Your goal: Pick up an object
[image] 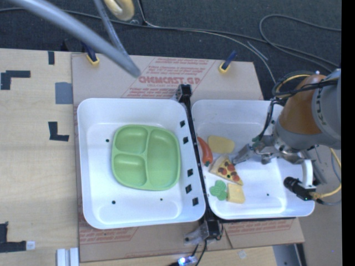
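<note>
Camera view: we are seeing a green divided plastic plate (146,157) lying in the left white bin (89,148); a toy pizza slice (226,170) is sitting in the right bin (260,204); the gripper (239,158) is hovering beside it, grip unclear.

Robotics lab: taped bench (33,148), loose cables (288,26), clamped cardboard (166,73).
</note>
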Controlling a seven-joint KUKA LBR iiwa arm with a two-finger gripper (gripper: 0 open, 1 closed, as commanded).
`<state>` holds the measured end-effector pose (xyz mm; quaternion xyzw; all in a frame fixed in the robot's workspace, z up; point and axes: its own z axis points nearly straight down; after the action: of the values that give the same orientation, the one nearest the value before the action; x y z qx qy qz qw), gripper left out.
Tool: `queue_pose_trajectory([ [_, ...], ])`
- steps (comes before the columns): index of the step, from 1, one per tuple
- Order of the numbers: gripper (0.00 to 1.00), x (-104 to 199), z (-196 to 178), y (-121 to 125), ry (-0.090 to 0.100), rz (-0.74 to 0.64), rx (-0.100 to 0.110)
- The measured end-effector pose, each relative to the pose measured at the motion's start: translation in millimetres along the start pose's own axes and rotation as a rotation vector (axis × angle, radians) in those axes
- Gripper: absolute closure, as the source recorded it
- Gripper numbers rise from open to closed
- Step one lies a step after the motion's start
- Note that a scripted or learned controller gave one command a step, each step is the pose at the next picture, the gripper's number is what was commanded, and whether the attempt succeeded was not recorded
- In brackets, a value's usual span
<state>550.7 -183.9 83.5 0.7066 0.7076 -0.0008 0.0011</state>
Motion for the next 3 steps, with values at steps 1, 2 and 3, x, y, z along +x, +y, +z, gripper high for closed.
queue_pose_trajectory([
  [1,1.00,0,-13,1,-0.001,0.000,-0.004],
  [2,1.00,-5,-75,3,0.002,0.000,-0.004],
  [3,1.00,1,-119,6,0.002,-0.001,-0.004],
])
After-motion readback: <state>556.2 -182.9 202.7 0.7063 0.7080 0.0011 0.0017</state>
